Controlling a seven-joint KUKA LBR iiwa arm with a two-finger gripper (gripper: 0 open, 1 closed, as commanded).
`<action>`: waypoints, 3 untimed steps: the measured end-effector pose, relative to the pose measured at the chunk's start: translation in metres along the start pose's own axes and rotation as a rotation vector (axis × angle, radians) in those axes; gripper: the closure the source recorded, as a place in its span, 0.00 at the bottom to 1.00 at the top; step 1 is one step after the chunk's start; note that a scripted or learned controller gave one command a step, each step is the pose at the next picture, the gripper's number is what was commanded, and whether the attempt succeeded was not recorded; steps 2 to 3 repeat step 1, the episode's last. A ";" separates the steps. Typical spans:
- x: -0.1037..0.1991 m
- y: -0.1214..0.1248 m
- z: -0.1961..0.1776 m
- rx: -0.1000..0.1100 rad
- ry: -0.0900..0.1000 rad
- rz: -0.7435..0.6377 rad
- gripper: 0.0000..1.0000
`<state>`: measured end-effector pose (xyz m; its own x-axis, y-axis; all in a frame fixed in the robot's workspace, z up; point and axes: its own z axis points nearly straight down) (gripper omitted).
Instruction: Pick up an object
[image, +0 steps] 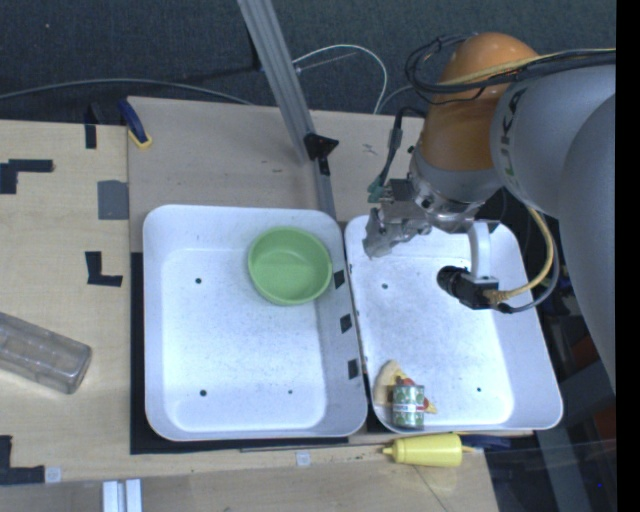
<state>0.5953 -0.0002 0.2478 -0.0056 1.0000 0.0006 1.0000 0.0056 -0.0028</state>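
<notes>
The gripper (383, 236) hangs over the right bin's (500, 400) far-left corner, its state impossible to tell, while the can (407, 404) lies at the near edge and the bowl (290, 265) in the left bin (180, 400), so descending here likely grabs nothing

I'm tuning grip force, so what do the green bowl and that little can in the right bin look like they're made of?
Green bowl: likely plastic, uniform matte colour with a soft sheen. Small can: probably metal, with a greenish printed label and pale rim; too small to be sure.
</notes>
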 end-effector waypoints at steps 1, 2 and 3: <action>0.055 0.015 0.015 -0.001 -0.001 -0.001 1.00; 0.055 0.015 0.015 -0.001 -0.001 -0.001 1.00; 0.055 0.015 0.015 -0.001 -0.001 -0.001 1.00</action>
